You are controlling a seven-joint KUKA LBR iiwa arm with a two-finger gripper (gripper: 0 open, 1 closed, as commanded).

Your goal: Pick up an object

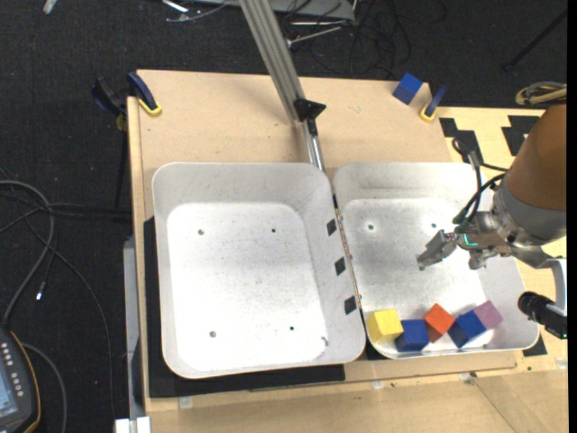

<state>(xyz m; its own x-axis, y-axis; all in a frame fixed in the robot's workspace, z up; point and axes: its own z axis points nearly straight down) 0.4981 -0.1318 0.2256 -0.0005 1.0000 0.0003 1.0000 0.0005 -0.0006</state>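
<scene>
Five small blocks crowd the near edge of the right bin: a yellow block, a blue block, an orange block, a second blue block and a purple block — side by side, neighbours touching or nearly so.

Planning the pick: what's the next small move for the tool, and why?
Probably shift the tool toward the near edge of the right bin and lower it over the orange block. The tool hangs above bare bin floor with nothing between its fingers, while the blocks sit clustered along that near edge.
</scene>
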